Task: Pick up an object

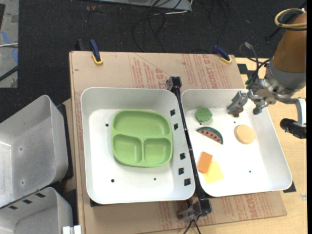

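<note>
**Spotter:** Nearest to you, at the front of the right bin [273,177], you have a yellow block [213,173] with an orange block [205,162] touching its upper left corner. Both lie flat on the bin floor, close to the divider between the two bins.

**Operator:** And the other pieces?

**Spotter:** Further back in that same bin you will see a watermelon slice toy [210,133], red with a dark green rind, lying just behind the orange block. Beside it, toward your right, sits a pale tan round piece [244,134]. A green textured ball [204,114] rests behind the slice, near the bin's back left corner. None of these touch each other apart from the two blocks.

**Operator:** Where is the arm for me?

**Spotter:** Your gripper [246,105] hangs over the back of the right bin, above and behind the tan round piece. Its fingers [235,105] stand apart with a wide gap, and you can see nothing between them. The orange band [291,50] shows above the wrist at the right side.

**Operator:** The left bin?

**Spotter:** Your left bin [95,179] holds a green divided plate [142,138] with three compartments, lying flat near the middle. Both bins sit on a cardboard sheet [126,69] over the desk, held by clamps [95,51] at its back edge.
</note>
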You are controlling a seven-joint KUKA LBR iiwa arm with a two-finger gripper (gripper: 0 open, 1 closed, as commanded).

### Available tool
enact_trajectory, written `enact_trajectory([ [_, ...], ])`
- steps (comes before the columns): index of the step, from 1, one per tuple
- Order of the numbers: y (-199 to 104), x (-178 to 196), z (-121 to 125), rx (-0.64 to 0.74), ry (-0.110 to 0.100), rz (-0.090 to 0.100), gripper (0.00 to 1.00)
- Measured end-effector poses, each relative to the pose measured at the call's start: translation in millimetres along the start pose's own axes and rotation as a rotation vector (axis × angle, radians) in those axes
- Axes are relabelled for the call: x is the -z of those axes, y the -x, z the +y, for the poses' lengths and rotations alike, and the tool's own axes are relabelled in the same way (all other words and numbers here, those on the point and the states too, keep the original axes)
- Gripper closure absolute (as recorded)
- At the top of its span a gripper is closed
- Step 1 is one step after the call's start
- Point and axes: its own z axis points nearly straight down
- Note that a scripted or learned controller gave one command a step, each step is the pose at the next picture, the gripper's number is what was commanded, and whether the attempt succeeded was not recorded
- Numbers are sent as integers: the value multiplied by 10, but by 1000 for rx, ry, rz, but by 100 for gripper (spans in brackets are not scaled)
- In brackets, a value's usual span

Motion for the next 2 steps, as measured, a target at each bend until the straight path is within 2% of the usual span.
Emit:
enact_trajectory([
  [1,-5,74,27,3,13,-2,0],
  [2,-50,-367,8,1,8,-2,0],
])
